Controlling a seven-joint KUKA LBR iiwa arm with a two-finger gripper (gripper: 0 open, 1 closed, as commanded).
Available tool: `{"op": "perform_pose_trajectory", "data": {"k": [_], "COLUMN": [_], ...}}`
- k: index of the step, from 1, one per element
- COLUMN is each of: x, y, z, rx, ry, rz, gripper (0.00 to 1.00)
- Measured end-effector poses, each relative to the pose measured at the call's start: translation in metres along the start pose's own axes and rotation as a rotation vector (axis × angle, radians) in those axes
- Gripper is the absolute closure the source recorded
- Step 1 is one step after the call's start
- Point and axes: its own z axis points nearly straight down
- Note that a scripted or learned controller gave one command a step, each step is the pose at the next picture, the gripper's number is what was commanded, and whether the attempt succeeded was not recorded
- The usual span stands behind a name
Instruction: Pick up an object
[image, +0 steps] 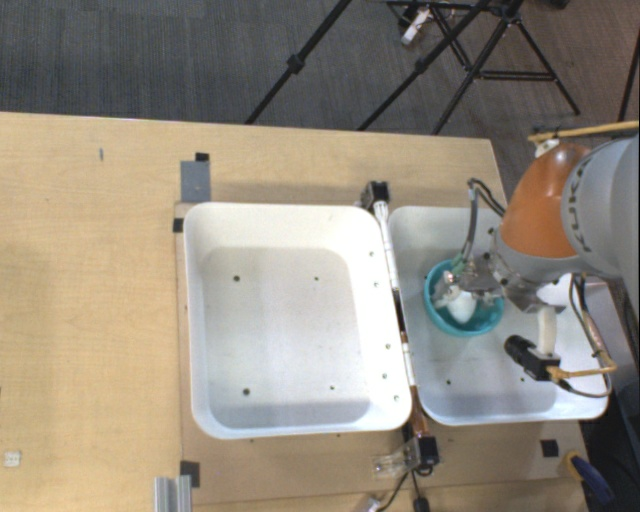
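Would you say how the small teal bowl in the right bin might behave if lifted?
The small round teal bowl looks rigid and light, so it probably keeps its shape. Held at one edge it may tilt, spilling the white lump inside.

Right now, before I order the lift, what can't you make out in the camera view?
All in the camera view:
Contact between the hand and the teal bowl: covered by the hand's own body, so a grip cannot be confirmed.
The white thing inside the bowl: too small and partly covered by the hand to identify.
The right bin, right part: hidden under the arm.
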Motion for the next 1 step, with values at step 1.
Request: {"op": "perform_pose_trajectory", "data": {"k": [1], "x": [0.0114], "y": [0.0151], "z": [0.0051], "rx": [-0.014], "ry": [-0.003], "rz": [-0.187], "gripper": [0.00]}}
